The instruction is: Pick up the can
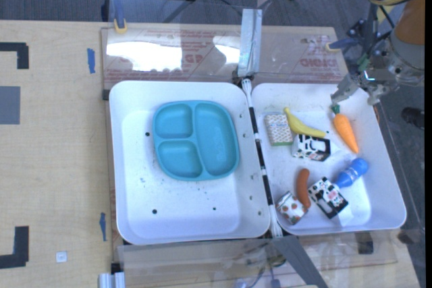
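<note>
Overhead, the grey two-finger tool (356, 92) hangs open above the right white bin's (388, 202) far corner, holding nothing. Small brown-and-white can (292, 208) lies tipped near the front rim, axis unclear.

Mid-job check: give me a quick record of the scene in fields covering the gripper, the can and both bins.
gripper: gripper over the right bin's far right corner, fingers open, nothing between them
can: can at the right bin's near left corner, beside the sausage, apart from the gripper
right bin: right bin also holds banana, carrot, bottle
left bin: left bin holds a blue plate
status: can not yet picked up
</note>
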### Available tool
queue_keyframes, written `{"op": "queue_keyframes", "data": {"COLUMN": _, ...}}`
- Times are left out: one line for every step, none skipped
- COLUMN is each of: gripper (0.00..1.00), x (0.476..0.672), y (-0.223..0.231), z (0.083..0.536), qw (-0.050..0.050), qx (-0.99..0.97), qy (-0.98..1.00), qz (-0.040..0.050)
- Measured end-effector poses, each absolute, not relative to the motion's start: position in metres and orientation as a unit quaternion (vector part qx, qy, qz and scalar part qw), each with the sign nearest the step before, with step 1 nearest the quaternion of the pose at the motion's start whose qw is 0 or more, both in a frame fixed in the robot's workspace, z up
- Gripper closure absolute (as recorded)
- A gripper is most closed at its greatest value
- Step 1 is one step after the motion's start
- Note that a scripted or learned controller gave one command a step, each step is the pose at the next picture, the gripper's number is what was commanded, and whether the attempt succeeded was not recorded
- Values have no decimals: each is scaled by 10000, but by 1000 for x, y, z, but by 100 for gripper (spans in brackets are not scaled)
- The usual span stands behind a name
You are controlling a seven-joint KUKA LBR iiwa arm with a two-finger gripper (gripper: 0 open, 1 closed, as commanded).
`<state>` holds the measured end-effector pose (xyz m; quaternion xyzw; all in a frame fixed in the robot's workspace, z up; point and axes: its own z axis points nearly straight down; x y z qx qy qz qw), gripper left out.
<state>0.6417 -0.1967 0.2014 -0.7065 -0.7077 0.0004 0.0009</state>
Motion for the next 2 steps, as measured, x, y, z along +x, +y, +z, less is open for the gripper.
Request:
{"op": "queue_keyframes", "data": {"gripper": 100, "x": 643, "y": -196, "z": 212, "qw": -11, "qx": -7055, "qy": -7087, "qz": 1}}
{"op": "queue_keyframes", "data": {"gripper": 100, "x": 650, "y": -220, "z": 412, "qw": -14, "qx": -7551, "qy": -6556, "qz": 2}}
